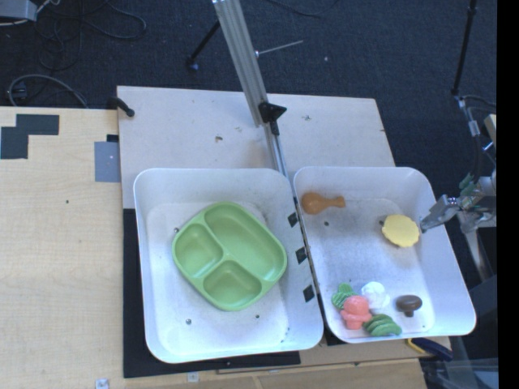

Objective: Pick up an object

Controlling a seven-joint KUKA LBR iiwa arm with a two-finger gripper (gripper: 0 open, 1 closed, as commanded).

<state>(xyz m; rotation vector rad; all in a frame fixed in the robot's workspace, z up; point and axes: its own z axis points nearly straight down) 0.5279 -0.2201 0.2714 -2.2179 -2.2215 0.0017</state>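
Reaching in from the right, the gripper [434,217] hovers at the right bin's [450,298] rim, just beside a yellow round piece [401,231]; whether its jaws are spread, I cannot tell. A green divided plate [229,255] sits in the left bin [154,298].

Bench: pale board [195,128] under both bins, upper centre of the frame.
Strut: ribbed silver aluminium bar [242,51] slanting down from top centre.
Table: light wooden surface [49,241] at left.
Floor: dark carpet with black cables [49,55], upper left.
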